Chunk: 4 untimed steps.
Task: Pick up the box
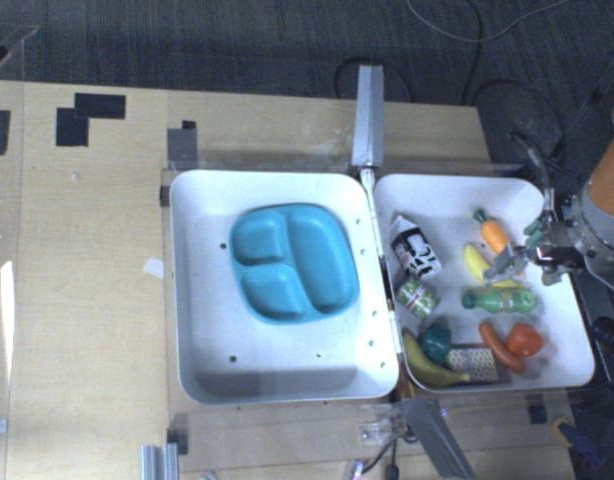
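A black-and-white box (415, 248) lies tilted in the right bin (577, 360), close to its left wall. My gripper (522, 248) hangs over the right side of that bin, about a hand's width to the right of the box and not touching it. Its fingers stand open with nothing between them, above a yellow fruit (474, 260) and a green bottle (499, 300). A small grey-brown pack (474, 360) lies near the bin's front wall.
A blue divided plate (292, 261) lies in the left bin (202, 358). Around the box are a green can (418, 296), a carrot (494, 235), a banana (432, 370), a teal piece (436, 339) and red toy food (514, 341). A metal divider (369, 128) runs between the bins.
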{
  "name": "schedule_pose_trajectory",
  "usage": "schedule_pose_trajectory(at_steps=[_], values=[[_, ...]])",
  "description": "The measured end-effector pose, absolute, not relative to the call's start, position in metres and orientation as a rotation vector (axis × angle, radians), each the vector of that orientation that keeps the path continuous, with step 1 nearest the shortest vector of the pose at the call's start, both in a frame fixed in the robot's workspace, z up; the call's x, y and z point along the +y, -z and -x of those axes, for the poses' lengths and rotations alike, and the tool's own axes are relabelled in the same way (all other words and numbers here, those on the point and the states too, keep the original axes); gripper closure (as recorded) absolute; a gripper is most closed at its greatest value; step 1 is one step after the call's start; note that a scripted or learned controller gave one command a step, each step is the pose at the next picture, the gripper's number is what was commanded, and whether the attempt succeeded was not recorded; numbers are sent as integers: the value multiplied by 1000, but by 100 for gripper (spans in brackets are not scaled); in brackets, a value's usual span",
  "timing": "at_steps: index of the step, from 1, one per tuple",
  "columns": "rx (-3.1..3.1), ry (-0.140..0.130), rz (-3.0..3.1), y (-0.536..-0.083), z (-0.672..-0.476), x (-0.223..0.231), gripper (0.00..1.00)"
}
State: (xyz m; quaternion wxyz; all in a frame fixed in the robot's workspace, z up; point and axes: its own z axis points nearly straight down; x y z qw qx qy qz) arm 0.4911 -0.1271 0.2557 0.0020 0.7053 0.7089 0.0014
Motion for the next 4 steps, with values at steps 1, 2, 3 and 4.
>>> schedule_pose_trajectory(at_steps=[1, 2, 3, 4], values=[[2339, -3, -2094, -161, -557, -89, 0], [2192, -46, -2204, -121, -516, -91, 0], [2213, -7, -2221, -381, -587, -97, 0], [2222, -10, -2206, -392, -588, -96, 100]])
